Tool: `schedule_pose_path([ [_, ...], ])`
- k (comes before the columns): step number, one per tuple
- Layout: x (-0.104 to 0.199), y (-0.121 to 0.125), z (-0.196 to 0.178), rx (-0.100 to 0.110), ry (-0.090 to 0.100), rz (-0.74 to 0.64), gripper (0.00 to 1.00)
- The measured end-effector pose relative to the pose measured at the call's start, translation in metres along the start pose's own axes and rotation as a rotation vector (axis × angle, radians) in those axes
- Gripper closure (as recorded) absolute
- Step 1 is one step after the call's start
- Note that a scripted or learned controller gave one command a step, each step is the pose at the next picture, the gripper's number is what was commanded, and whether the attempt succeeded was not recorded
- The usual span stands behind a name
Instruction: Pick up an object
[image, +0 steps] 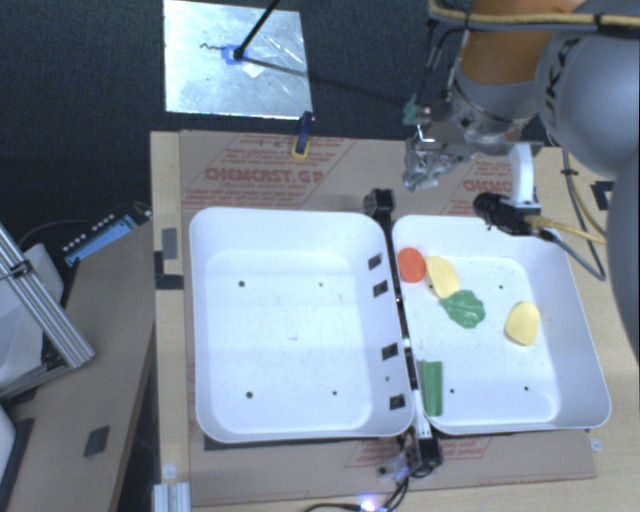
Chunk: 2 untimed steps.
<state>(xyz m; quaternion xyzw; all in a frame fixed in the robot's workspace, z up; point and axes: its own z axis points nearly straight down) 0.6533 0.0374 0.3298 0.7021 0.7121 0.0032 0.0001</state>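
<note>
Camera view: hand (428, 172) well above red piece (411, 263)

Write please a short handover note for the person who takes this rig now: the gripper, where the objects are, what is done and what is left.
Gripper: raised above the far edge of the right bin, nothing seen between its fingers.
Objects, all lying in the right bin: orange round piece at the far left corner, yellow piece right beside it, green leafy piece near the middle, second yellow piece further right, green stick along the left wall near the front.
Done: no object lifted yet.
Left: descend, grasp one object, lift it. The second yellow piece lies apart from the others and looks the easiest to try.
</note>
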Motion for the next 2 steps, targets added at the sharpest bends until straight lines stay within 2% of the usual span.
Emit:
schedule_pose_path([
  [1, 0.077, -0.041, 0.053, 0.01, -0.001, 0.002, 1.0],
  [2, 0.184, -0.058, 0.108, 0.01, 0.0, -0.001, 1.0],
])
